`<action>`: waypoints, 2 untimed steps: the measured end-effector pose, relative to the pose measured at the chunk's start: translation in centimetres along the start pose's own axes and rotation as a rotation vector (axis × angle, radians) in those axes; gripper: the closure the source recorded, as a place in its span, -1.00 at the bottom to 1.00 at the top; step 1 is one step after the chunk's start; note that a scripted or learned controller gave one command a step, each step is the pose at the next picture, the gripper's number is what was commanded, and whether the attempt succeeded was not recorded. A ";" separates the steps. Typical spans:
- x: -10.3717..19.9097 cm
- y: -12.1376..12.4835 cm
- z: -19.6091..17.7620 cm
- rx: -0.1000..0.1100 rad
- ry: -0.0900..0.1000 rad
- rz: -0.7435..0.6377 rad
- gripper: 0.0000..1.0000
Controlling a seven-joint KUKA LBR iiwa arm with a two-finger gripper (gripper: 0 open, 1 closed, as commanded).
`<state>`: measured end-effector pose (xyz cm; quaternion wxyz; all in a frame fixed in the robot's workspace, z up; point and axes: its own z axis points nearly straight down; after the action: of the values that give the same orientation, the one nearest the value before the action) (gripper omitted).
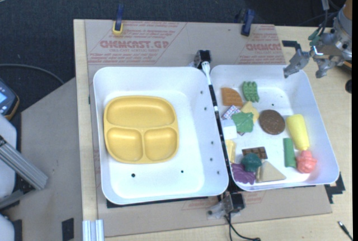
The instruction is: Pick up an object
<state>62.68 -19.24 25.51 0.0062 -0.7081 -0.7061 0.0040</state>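
Gripper [307,62] hovering at the upper right, above the far corner of the right bin [321,122].

We see its two fingers spread apart with nothing between them, well apart from the toys below. In the right bin lie a brown disc [272,122], a yellow cylinder [298,131], a pink piece [306,162], a green bar [288,152], a green block [250,91] and an orange wedge [230,96], clustered toward the bin's middle and lower right. In the left bin [112,184] we see a yellow divided tray [141,128].
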 end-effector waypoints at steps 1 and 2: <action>0.1 0.2 -0.8 -0.014 -0.003 -0.003 -1.00; 0.2 -0.8 4.3 -0.008 -0.002 -0.002 -1.00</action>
<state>61.87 -19.02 21.20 0.0027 -0.7072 -0.7070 0.0016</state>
